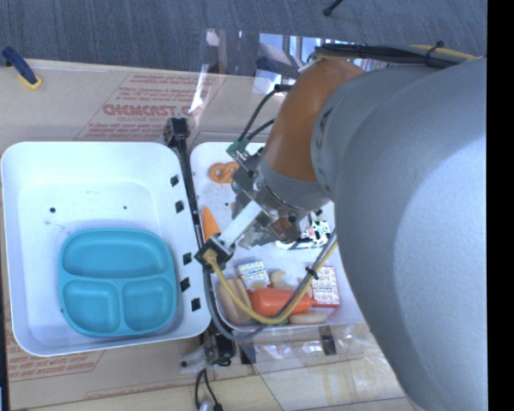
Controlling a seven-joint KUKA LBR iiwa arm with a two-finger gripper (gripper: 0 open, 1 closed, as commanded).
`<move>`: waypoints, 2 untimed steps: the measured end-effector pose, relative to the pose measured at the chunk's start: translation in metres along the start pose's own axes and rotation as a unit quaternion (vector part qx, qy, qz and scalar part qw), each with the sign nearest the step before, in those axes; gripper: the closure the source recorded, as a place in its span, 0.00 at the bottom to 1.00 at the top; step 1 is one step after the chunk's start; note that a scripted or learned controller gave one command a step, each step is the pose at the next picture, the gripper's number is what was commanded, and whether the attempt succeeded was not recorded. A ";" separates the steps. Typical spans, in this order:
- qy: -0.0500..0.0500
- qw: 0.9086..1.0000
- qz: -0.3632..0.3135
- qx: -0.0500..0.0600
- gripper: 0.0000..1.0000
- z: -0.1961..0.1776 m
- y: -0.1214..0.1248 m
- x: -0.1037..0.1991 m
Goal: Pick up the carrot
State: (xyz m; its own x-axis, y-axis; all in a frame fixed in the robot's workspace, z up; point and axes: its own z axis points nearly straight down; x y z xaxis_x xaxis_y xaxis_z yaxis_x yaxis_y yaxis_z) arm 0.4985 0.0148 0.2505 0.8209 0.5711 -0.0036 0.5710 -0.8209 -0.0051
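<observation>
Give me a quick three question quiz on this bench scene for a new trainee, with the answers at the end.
1. The teal tray sits in which bin? A: the view's left one. B: the view's right one.
2. True or false: the carrot lies on the teal tray.
3. Fill in: the carrot lies in the right bin, close to the wall that borders the ____ bin.
Key: 1 A, the left bin; 2 false; 3 left.
</observation>
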 end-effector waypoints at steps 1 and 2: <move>0.004 0.991 0.132 -0.002 1.00 -0.080 0.022 0.048; -0.004 0.993 0.120 0.002 1.00 0.044 -0.043 0.006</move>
State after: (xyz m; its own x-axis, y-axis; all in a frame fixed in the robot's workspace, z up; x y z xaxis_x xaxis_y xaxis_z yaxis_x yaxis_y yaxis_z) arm 0.4791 0.0535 0.2069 0.9336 0.3581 -0.0132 0.3581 -0.9337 -0.0071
